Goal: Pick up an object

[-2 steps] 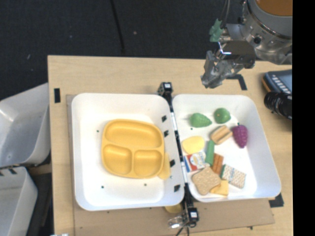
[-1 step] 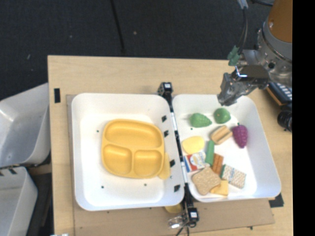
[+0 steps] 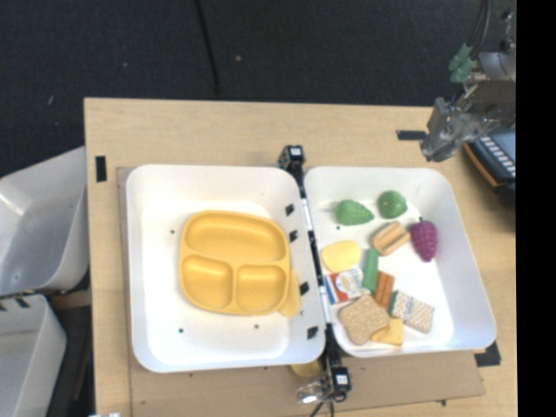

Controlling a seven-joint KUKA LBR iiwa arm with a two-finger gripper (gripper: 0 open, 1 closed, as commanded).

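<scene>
The gripper [image 3: 441, 137] hovers beyond the right bin's [image 3: 465, 272] far rim; the toy food [image 3: 382, 272] lies down-left of it. Whether it grips anything can't be told.

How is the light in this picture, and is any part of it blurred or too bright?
In the camera view the light is soft and even; the white bins are bright and nearly washed out, with faint shadows. The yellow tray looks fairly sharp, the small toy foods slightly soft. The gripper at the upper right is dim and blurred.
</scene>
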